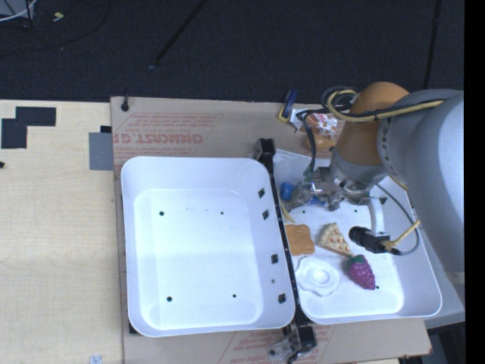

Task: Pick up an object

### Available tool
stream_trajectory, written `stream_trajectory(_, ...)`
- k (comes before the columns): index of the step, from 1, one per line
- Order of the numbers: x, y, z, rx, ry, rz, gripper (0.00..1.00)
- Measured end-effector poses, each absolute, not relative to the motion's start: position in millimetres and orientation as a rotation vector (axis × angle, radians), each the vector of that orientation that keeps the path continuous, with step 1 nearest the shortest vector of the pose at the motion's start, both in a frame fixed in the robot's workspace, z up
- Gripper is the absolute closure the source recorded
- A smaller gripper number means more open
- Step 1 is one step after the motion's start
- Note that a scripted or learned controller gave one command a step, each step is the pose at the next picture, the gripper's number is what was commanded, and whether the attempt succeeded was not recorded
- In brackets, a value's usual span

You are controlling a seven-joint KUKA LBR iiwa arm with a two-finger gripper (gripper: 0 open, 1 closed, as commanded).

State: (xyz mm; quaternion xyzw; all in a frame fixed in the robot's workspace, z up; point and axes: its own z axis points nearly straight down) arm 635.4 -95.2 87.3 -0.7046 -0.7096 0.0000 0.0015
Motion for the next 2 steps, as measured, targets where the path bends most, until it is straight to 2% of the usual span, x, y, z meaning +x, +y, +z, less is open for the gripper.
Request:
stream_trajectory(1,640.4,-88,86,-2.222,-2.216,0.025,0.00)
stream_trajectory(2,612.4,-83,88,-2.225,-2.217,0.007,0.00)
